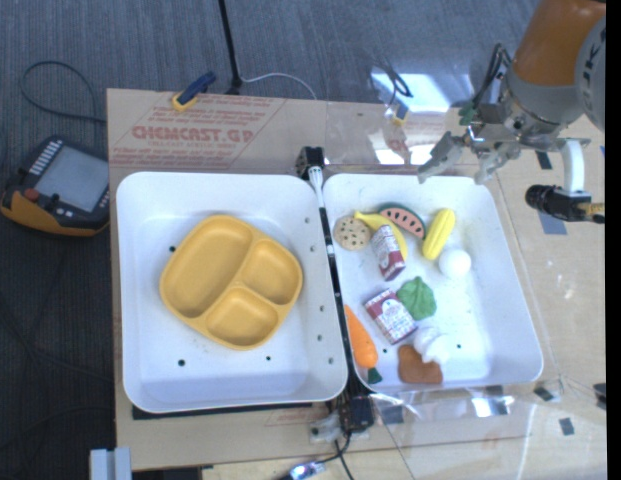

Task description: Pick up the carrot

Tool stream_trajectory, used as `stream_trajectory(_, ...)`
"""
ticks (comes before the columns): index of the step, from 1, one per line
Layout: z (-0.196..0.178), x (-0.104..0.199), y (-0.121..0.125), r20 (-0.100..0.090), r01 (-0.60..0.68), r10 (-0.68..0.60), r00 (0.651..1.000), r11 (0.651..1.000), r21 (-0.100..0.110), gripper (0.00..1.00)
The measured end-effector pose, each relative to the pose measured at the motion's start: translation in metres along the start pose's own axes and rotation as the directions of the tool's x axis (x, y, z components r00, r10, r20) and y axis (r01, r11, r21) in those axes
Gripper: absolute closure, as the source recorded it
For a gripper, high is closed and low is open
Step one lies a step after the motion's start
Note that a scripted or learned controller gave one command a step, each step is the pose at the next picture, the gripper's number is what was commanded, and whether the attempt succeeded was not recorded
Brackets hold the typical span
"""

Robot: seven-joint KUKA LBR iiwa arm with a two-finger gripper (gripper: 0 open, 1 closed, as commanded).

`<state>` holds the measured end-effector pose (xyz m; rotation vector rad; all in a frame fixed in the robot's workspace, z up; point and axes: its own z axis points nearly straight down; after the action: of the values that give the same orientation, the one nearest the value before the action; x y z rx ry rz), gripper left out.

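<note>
The carrot [361, 341] lies in the right bin [510, 298], hard against that bin's left wall at its near end, thick end up and green tip toward the near rim. Just right of the carrot, near the same rim, sits a brown, heart-shaped piece [420, 368] with a small white piece [433, 345] touching its top. Above and right of the carrot is a red and white carton [390, 315] with print too small to read, and a green leafy piece [419, 296] against its right side. Farther from the carrot come a red can [389, 252], its label not legible, a white egg [455, 262], a round cookie [350, 232], a banana [379, 226], a watermelon slice [403, 218] and a yellow corn cob [439, 232].

Left of the carrot, across the two bin walls, the left bin [150, 368] holds a yellow divided plate [231, 280].

Beyond both bins, well away from the carrot, the brown board [190, 133] under them reads "CHEMCAST" in red letters, followed by smaller characters that look like "GP".

The gripper [462, 164] hangs over the far rim of the right bin, diagonally across from the carrot, with the two fingers spread apart and nothing between them.
</note>
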<state>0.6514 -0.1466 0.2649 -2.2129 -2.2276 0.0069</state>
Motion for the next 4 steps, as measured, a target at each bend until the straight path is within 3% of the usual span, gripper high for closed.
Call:
stream_trajectory(1,-0.047,0.100,-0.050,-0.001,0.143,-0.143,0.990,0.990,-0.004,0.00)
stream_trajectory(2,-0.004,0.202,-0.084,-0.002,0.493,-0.493,0.870,0.870,0.001,0.00)
stream_trajectory(3,0.061,0.282,-0.129,-0.003,0.669,-0.669,0.744,0.744,0.002,0.00)
stream_trajectory(4,0.161,0.265,-0.068,-0.001,0.717,-0.717,0.697,0.697,-0.002,0.00)
